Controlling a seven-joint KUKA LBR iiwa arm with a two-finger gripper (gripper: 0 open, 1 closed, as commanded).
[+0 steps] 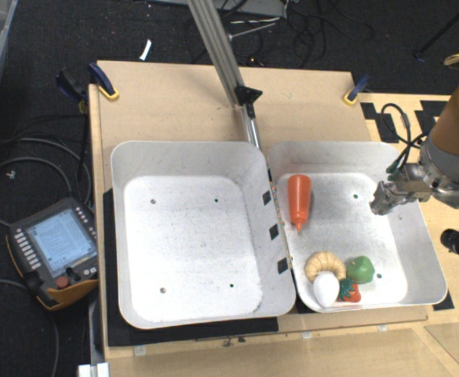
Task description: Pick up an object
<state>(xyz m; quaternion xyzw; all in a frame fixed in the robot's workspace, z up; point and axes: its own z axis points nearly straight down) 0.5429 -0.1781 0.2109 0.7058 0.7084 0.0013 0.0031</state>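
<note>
Camera view has my gripper (380,200) over the right bin (417,234) — jaw state unclear — well apart from the carrot (299,199).

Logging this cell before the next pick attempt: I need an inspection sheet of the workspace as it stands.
Surface: wooden bench bearing two white bins, left bin and right bin.
Job's things: in the right bin, orange carrot; croissant, egg, green pepper and red piece clustered at its near edge.
Clutter: nothing seen.
Grippers: pincer over the right bin, apart from the items.
Cables: on the floor, left and top.
Surroundings: pendant on the floor.
</note>
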